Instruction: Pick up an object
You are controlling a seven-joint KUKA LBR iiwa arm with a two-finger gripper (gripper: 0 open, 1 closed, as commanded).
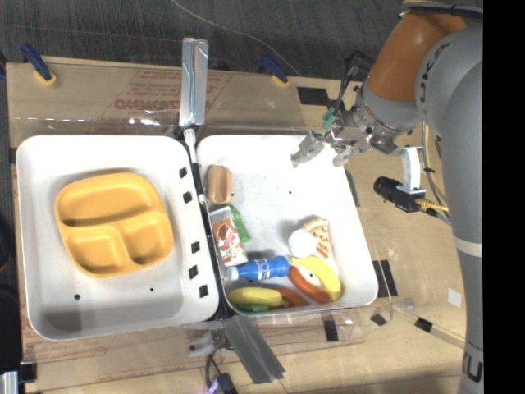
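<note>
My gripper point(322, 155) hangs over the far right corner of the right bin point(279, 171), open, with nothing between its fingers point(305, 153). Below it in that bin lie a brown bread roll point(217, 183) by the left wall, a snack packet point(227, 236), a blue bottle point(259, 269), a yellow banana point(253, 298), a pizza slice beside a white piece point(312, 238), and a yellow and red toy point(316, 279). All of these are well apart from the gripper.
The left bin point(33, 171) holds a yellow divided plate point(114, 220). A metal bar point(194, 80) stands upright at the back between the bins. The grey arm with its orange band point(410, 39) fills the right side. Bare bin floor lies under the gripper.
</note>
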